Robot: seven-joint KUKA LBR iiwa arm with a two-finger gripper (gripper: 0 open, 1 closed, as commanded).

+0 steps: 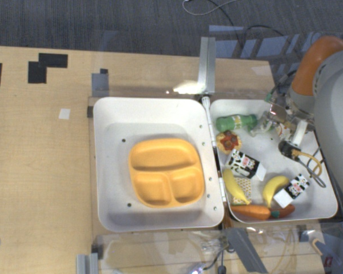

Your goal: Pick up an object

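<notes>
So going across from the left: the left bin (103,170) sits mid-frame with just a yellow divided tray (164,172) in it, lying flat, its single wide compartment toward the top of the frame and the two smaller ones toward the bottom. Nothing task-related going on there as far as I can see. All the pickable stuff is in the right bin (330,207), centre-right of the frame. Near its upper left is a green bottle (235,122) lying on its side, long axis running roughly left-right, and I honestly can't tell which end is the cap. Below that is a small reddish item (228,140), then a black-and-white carton (242,164) tilted diagonally, a banana (235,188) running top to bottom, and an orange carrot (251,212) lying left-right along the bottom edge. A second banana (272,188) curves just right of that, touching a second small carton (293,190). The gripper (272,120) is at the upper right of the bin, just beside the bottle's right end. Can't tell how its pincer is set, too much clutter there. My read: nothing's lifted yet, so the whole grasp and lift is left, and the bottle looks like the likely target.
</notes>
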